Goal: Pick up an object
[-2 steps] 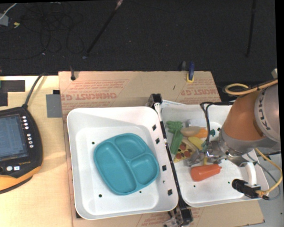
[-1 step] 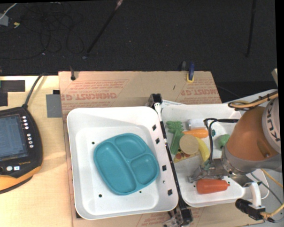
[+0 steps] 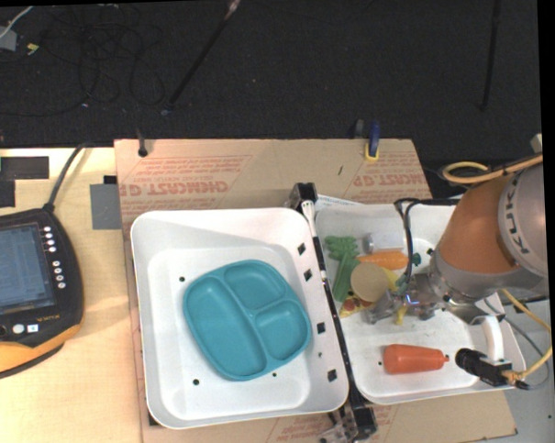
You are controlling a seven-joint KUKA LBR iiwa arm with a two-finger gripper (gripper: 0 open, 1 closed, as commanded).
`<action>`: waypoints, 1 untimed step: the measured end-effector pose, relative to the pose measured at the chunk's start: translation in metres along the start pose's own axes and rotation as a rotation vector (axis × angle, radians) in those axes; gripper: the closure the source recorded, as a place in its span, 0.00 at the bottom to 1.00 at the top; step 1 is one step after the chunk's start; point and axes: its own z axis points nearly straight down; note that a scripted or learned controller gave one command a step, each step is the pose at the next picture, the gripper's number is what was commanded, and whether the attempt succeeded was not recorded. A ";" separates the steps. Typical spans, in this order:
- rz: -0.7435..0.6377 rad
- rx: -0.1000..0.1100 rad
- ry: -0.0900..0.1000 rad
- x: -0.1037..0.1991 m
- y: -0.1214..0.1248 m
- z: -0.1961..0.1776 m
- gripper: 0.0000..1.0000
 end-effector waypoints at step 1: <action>-0.001 -0.002 -0.001 -0.019 0.069 0.000 0.00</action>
